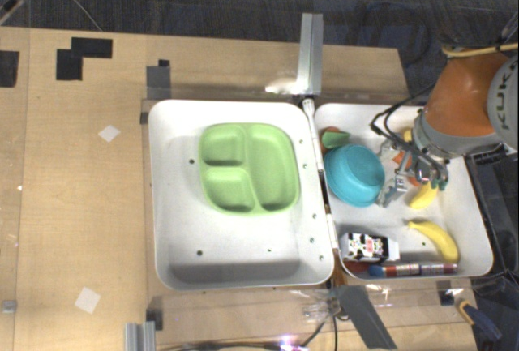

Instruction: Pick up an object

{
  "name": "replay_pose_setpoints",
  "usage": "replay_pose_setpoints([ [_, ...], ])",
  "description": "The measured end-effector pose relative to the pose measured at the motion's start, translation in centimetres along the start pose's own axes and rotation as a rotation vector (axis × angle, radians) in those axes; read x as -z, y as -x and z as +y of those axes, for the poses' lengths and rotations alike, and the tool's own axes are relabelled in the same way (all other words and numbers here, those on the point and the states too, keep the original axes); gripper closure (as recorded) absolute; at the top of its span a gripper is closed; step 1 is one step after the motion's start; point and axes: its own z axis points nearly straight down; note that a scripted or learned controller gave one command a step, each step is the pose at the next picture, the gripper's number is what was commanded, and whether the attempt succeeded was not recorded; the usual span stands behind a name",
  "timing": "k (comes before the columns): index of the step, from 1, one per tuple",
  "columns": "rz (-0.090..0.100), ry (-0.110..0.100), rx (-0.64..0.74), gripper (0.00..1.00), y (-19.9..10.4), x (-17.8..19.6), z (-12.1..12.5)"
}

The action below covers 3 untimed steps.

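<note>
The right bin [474,203] holds a blue bowl [353,174] lying on its side, a banana [435,237] near the front, and a small yellow piece [422,196]. A red and green item [332,136] lies behind the bowl. A small printed box [365,246] and a red and blue marker [409,268] lie along the front wall. My gripper [412,181] hangs low in this bin, just right of the blue bowl and right above the small yellow piece. The arm's orange band [458,102] sits above it.
The left bin [170,203] holds a green divided plate [247,167]. A metal post [310,57] stands behind the wall between the bins. The wooden bench [73,203] stretches to the left.
</note>
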Motion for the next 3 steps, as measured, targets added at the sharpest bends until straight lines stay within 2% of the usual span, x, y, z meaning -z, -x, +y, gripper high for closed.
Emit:
replay_pose_setpoints([
  [1,0.002,0.0,-0.113,0.0,-7.9,0.2,-1.2],
  [2,-0.026,-0.016,0.165,0.0,-8.5,0.7,1.0],
  [3,-0.001,0.004,0.138,0.0,-2.1,0.1,5.4],
])
